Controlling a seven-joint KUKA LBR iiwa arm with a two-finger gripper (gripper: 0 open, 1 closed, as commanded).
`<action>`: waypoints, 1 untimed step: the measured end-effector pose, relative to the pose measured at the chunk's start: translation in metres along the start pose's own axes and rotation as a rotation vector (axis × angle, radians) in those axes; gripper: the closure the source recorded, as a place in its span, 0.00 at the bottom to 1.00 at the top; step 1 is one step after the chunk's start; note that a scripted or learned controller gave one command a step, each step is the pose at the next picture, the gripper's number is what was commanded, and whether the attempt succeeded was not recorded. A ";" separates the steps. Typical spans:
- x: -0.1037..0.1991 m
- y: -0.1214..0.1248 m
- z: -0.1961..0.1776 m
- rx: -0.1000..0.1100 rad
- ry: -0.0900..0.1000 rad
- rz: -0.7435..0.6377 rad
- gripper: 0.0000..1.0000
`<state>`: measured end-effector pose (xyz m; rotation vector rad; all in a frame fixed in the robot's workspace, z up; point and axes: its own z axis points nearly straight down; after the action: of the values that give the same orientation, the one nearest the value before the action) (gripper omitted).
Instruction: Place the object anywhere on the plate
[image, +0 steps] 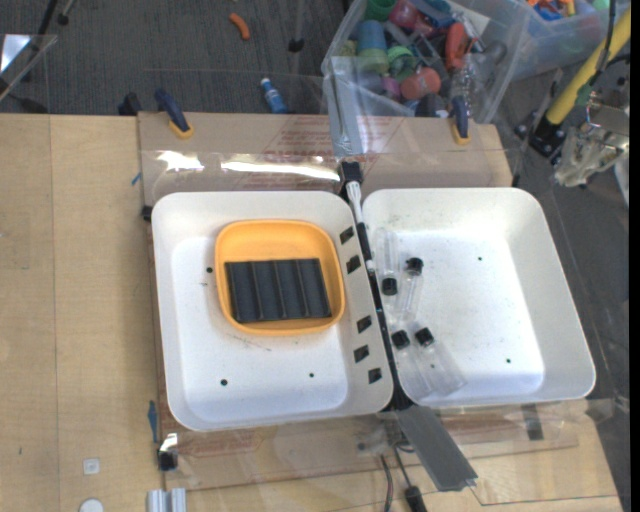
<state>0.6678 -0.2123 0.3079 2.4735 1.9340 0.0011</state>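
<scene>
An orange plate with rounded corners sits in the left white bin, toward its back half. A dark grey, ribbed rectangular object lies flat on the plate and covers most of its floor. The object's long side runs left to right, and its lower edge reaches the plate's front rim.
The right white bin holds clear plastic pieces with small black parts near its left wall. A black divider strip runs between the bins. A clear box of colourful toys stands behind the bins. Wooden bench surface lies to the left.
</scene>
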 end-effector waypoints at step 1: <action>-0.002 0.001 -0.104 -0.001 0.000 -0.159 1.00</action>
<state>0.6677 -0.2141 0.4115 2.3116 2.1231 0.0013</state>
